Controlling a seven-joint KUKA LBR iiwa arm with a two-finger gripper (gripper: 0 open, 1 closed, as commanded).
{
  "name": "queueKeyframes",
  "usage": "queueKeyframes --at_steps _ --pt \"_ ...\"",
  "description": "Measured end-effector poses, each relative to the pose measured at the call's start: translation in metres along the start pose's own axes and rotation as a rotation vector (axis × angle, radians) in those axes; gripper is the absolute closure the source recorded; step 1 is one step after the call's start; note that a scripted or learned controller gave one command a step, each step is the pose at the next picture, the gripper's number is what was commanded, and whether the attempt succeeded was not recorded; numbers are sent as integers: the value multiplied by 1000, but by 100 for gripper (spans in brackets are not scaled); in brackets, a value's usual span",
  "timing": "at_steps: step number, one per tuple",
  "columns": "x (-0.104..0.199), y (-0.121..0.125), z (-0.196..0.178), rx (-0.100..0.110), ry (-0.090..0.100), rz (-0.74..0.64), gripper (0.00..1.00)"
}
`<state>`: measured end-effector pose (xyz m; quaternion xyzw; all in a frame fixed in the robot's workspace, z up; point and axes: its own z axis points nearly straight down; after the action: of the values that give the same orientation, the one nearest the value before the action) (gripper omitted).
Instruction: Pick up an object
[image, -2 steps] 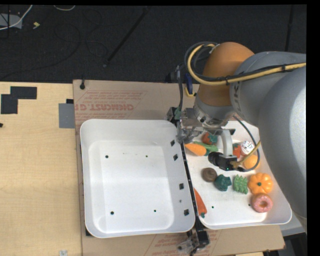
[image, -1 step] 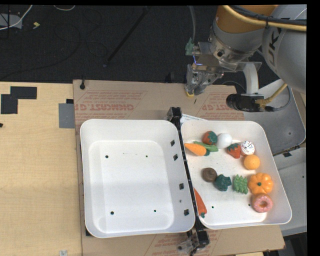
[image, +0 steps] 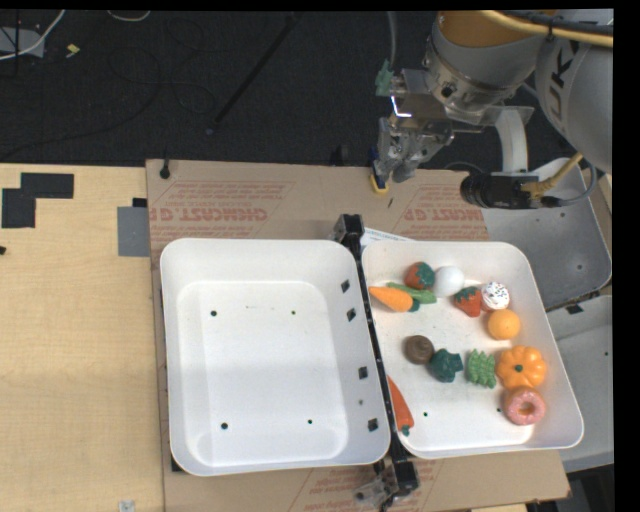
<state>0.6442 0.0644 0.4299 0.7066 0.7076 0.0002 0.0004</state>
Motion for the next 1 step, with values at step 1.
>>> queueKeyframes --at_steps 1 --pt "7 0 -29 1 0 1 100"
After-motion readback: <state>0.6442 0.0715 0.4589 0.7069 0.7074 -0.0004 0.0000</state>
